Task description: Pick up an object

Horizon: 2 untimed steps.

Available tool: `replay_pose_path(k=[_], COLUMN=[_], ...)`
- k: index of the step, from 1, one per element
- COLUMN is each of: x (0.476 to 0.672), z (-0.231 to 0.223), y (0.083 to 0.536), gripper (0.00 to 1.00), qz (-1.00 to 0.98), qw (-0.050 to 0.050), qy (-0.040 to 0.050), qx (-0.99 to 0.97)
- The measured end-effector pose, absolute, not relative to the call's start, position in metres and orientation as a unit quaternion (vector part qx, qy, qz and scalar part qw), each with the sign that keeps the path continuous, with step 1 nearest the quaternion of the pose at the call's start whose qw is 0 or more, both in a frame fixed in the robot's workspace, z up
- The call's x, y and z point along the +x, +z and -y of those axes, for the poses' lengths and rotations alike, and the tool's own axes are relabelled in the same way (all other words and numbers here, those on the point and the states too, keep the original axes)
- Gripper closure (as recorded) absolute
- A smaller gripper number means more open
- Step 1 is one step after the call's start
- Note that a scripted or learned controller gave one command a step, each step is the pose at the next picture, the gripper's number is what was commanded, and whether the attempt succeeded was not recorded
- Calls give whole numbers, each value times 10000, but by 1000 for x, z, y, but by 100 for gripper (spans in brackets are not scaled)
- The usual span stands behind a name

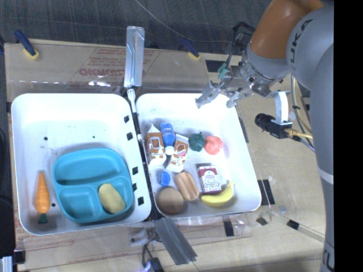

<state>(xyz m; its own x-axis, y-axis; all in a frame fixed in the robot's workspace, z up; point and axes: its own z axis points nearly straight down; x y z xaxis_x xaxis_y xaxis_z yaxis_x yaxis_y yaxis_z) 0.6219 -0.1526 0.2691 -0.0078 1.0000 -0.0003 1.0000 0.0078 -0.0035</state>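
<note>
In the right-hand shallow white bin (245, 169), a cluster of small toy foods is gathered toward the near half: a yellow plastic banana (220, 196), a small red printed box (209, 178), a tan hot-dog bun (186, 185), a brown rounded potato-like piece (171, 200), a red-orange tomato-like ball (213, 145), a dark green leafy piece (197, 141), a blue bottle-shaped piece (167, 134) and a small printed carton (154, 145). No single target is named by the task, so any of these could be taken. All are judged to be light, hollow and fairly stiff, with smooth skins that may slip. The red-orange ball lies a little apart from its neighbours and is judged the easiest to reach; it would best be pinched across its middle, though it may roll. The banana would be taken across its narrow waist.

Above the far right corner of that bin the gripper (218, 95) hangs, well apart from the toys. Its two fingers are seen slightly spread, with nothing between them and nothing touched.

In the left-hand white bin (22, 112) a blue compartment tray (85, 177), a yellow oval potato piece (112, 198) and an orange carrot (42, 192) are seen.
</note>
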Motion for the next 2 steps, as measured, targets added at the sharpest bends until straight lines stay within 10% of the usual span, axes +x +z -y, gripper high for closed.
replay_pose_path(k=[1, 2], x=[555, 582], z=[155, 197], y=[152, 121], gripper=[0, 0], qz=[6899, 7193], qw=[55, -156], qy=[41, -94], qx=[-7239, -6945])
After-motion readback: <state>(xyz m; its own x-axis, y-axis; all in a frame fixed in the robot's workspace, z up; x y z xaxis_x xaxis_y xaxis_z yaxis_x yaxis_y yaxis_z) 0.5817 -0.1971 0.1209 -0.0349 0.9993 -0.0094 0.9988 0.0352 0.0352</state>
